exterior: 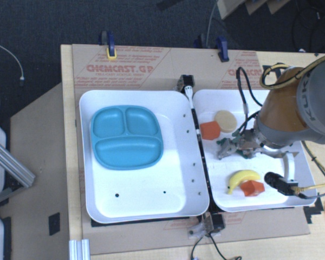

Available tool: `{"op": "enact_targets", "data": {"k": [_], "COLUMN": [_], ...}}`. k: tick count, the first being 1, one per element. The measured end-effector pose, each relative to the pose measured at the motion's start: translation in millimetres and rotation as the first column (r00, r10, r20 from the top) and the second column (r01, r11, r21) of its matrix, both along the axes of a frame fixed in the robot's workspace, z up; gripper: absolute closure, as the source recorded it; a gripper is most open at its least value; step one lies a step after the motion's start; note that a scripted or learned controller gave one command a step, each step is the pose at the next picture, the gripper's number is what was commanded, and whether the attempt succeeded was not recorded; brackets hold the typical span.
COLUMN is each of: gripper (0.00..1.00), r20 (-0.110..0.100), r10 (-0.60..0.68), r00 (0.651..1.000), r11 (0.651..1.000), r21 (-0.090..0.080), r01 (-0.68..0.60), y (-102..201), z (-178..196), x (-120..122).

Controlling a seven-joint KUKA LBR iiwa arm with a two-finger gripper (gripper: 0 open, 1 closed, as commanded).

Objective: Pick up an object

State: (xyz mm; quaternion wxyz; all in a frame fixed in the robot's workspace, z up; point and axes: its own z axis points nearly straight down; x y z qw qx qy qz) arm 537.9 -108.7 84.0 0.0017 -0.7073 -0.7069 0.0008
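In the right bin (222,200), a banana (241,179) lies nearest the front edge with a red block (253,188) touching it. Behind them the gripper (226,147) hangs low, its opening unreadable, near an orange block (209,130) and a tan disc (225,121).

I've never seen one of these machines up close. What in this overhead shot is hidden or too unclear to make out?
- Pincer in the camera view: small and blurry, so its state and whether it touches anything are unclear.
- Right bin: the arm covers much of its far right side, hiding whatever lies beneath.
- Red block beside the banana: too small to tell if they touch.
- Tan round object: too blurred to identify.
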Motion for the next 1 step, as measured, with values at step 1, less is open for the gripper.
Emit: {"op": "enact_targets", "data": {"k": [1], "gripper": [1.00], "r20": [0.003], "r10": [-0.001], "r00": [1.000], "r11": [1.000], "r21": [-0.001], "r01": [0.001], "y": [-0.1], "z": [10.9], "x": [0.8]}}
